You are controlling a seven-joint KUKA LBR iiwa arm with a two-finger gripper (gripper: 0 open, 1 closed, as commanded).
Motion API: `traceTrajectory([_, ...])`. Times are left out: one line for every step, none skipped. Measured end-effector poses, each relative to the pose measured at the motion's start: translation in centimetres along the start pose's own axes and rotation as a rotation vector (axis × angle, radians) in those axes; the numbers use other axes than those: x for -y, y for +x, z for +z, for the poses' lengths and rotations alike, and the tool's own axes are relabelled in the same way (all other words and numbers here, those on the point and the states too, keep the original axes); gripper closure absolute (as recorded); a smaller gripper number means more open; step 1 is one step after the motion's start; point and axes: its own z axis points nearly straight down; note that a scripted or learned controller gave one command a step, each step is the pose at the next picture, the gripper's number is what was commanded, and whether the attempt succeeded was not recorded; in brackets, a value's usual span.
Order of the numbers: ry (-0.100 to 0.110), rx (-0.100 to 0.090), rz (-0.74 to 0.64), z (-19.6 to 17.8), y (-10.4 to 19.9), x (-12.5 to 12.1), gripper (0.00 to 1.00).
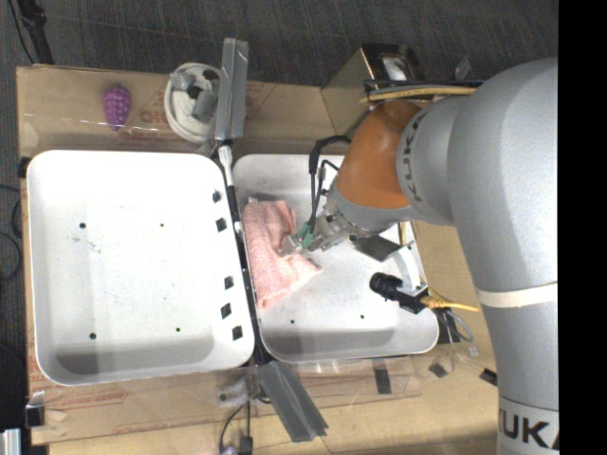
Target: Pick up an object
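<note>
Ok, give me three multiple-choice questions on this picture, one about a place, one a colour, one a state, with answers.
1. Where does the cloth lie?
A. left bin
B. right bin
C. on the cardboard

2. What colour is the small object on the cardboard above the left bin?
A. purple
B. green
C. yellow

3. Where is the gripper?
A. over the left bin
B. outside both bins
C. down at the cloth

Answers: B, the cloth lies by the right bin's left wall; A, it is purple; C, the gripper sits at the cloth's right edge.

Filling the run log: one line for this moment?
arm: over right bin | gripper: at pink cloth | grasp: unconfirmed | left bin: untouched
</note>
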Motion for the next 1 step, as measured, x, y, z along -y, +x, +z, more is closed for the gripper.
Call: traceTrajectory([-0.002,0.000,0.088,-9.07,4.78,-3.61,1.00])
